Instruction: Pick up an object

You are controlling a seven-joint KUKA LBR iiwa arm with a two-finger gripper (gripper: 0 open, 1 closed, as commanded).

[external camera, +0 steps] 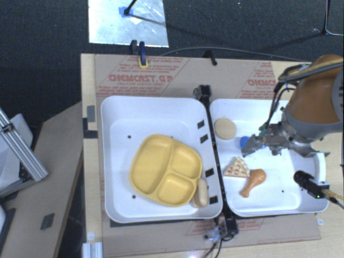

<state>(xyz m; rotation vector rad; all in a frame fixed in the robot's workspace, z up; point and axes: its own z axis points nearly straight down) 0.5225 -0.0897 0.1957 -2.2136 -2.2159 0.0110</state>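
The right bin (pixel 269 206) holds a round beige bun (pixel 225 128), a small blue object (pixel 244 142), a pizza slice (pixel 236 168) and a brown chicken drumstick (pixel 253 181). My gripper (pixel 253 145) hangs low over the middle of this bin, its tip right beside the blue object and partly covering it. The pizza slice lies just below the tip and the bun up and to the left of it. Nothing visibly hangs from the gripper.
The left bin (pixel 121 122) holds a yellow divided plate (pixel 165 170) with a beige bread roll (pixel 201 192) against its lower right edge. A black divider (pixel 212 149) runs between the bins. The grey and orange arm (pixel 317 101) covers the right bin's right side.
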